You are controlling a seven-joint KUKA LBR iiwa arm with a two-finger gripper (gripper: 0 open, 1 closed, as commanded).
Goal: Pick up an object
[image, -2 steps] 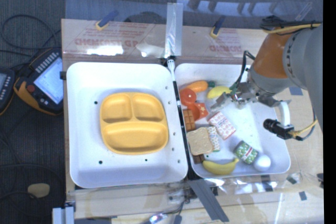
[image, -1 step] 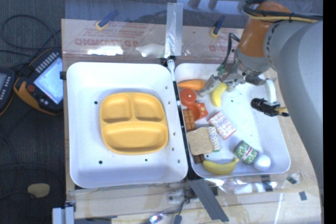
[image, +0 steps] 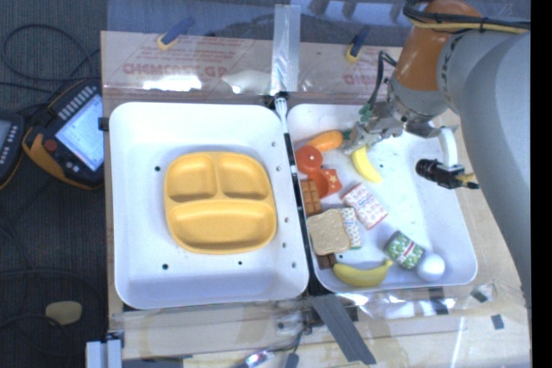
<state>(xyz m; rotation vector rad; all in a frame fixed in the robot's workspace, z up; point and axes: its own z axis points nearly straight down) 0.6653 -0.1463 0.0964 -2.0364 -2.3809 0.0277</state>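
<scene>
Dark carpet is surrounding a desk (image: 121, 47) that is carrying two shallow white bins side by side: the left bin (image: 138, 271) is holding a yellow divided plate (image: 220, 201), and the right bin (image: 448, 228) is holding a scatter of toy food. From the fixed overhead camera, the arm (image: 431, 56) is reaching in from the right and hanging its pincer (image: 369, 127) low over the far end of the right bin. Whether the pincer is released or clenched I cannot tell, since its tips are blurring into the clutter beneath. The nearest pickable thing is a small yellow banana (image: 367, 164), lying just beside the pincer on the side toward the camera, its long axis running slantwise from the pincer down toward the bin's middle. An orange carrot (image: 326, 140) is lying just to the pincer's left, beside a red tomato (image: 309, 158). A second banana (image: 362, 273) is lying well apart at the near end. Judging by this, the small banana or the carrot is the likely target.
</scene>
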